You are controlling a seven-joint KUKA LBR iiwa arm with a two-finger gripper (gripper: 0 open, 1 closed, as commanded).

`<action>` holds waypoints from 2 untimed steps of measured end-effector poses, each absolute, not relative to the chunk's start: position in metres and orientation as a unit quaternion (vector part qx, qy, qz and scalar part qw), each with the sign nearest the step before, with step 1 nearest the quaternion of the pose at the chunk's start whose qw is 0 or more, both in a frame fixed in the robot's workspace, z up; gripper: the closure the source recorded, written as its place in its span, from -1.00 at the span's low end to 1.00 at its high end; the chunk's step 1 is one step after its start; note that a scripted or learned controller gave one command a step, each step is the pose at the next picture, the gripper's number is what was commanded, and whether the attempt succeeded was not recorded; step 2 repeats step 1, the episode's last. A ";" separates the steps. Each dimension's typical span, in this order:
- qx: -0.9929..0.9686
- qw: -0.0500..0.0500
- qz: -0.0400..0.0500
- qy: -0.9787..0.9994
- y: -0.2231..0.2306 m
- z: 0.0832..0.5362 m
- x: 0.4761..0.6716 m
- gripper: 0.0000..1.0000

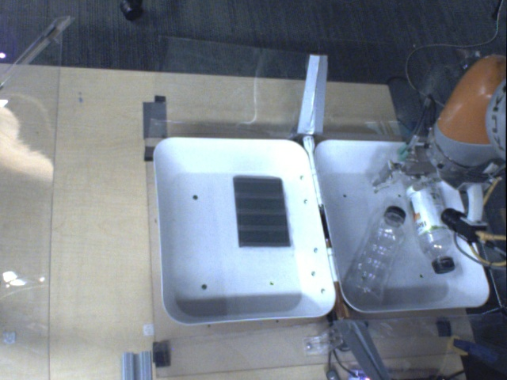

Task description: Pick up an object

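Clear plastic bottle [374, 248], lying on its side in the right bin [348, 172], is the likeliest thing to lift. Its dark cap points up the picture toward the gripper [402, 171], and its base rests close to the bin's front wall. Just to its right lies a second bottle [428, 224], pale-labelled with a black cap at its lower end. It runs roughly parallel and close by but, as far as you can judge, is not touching.

The gripper hangs over the back part of this bin, near the upper ends of both bottles, on a grey arm with an orange band [471, 93] reaching in from the right. Its tip is small and muddled among cables, so you cannot tell whether it is spread or closed, and nothing can be seen held in it. That placing suggests the pick has not yet closed on anything. Both bottles lie flat, so they may roll, and a descent on one could nudge the other.

The left bin [190, 236] holds one dark ribbed block [260, 210], flat at its centre, well apart from the arm. Both bins are shallow, white and smooth, side by side on a pale wooden bench [95, 212], with a metal strip [314, 93] rising between their back corners. Clear sheeting [32, 172] covers the bench's left part, and dark carpet [238, 6] lies beyond.
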State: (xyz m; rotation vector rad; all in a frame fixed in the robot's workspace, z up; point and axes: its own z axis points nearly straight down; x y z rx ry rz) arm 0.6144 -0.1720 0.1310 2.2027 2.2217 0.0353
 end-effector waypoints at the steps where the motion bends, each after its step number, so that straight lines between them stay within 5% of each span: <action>1: 0.700 0.006 0.014 0.714 -0.171 0.127 0.611 -1.00; 2: 0.700 0.006 0.014 0.714 -0.171 0.127 0.611 -1.00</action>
